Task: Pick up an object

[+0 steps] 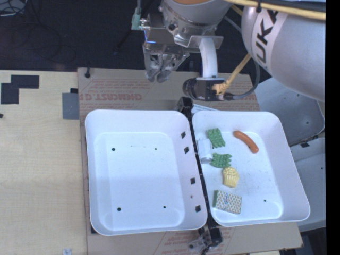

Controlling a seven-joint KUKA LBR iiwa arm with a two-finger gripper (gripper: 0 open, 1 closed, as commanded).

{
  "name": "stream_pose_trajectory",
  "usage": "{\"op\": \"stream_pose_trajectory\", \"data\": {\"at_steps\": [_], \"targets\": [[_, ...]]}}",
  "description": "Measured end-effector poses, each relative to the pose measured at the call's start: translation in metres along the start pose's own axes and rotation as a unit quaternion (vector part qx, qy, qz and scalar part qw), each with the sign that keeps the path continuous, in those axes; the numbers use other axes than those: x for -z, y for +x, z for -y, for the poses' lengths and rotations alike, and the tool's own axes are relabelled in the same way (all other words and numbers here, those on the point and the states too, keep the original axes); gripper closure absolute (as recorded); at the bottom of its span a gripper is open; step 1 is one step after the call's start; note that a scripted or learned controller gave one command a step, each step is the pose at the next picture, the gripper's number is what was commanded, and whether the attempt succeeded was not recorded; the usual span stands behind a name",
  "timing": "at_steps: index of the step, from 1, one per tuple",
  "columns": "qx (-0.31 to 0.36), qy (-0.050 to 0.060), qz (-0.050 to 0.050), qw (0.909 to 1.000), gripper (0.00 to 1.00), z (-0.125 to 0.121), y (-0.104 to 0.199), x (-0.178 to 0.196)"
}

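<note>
The right bin (287, 158) holds an orange sausage-shaped piece (246, 141) near its far side. Two green leafy pieces lie left of it, one (215, 137) above the other (221, 160). A small white block (204, 149) rests against the bin's left wall. Lower down sit a yellow corn-like piece (230, 177) and a patterned green-edged square (228, 202). My gripper (160, 74) hangs high above the bench, beyond the far edge of the left bin (101, 174), with its fingers close together and nothing between them.
The two white bins stand side by side on a brown cardboard sheet (117, 92). The grey arm (276, 31) and its cables fill the upper right. A light wooden bench top (37, 163) stretches to the left.
</note>
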State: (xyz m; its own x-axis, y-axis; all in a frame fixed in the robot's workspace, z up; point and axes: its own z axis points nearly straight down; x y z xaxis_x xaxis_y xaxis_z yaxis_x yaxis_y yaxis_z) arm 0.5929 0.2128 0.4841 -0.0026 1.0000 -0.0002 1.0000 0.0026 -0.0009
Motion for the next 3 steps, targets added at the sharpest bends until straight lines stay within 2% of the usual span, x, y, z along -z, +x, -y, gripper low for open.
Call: {"op": "stream_pose_trajectory", "data": {"at_steps": [1,2,3], "targets": [[-0.001,0.0,0.0,1.0,1.0,0.012,0.0,0.024],[-0.003,0.0,0.0,1.0,1.0,0.054,-0.047,0.056],[0.0,0.001,0.001,1.0,1.0,0.033,-0.02,0.052]]}}
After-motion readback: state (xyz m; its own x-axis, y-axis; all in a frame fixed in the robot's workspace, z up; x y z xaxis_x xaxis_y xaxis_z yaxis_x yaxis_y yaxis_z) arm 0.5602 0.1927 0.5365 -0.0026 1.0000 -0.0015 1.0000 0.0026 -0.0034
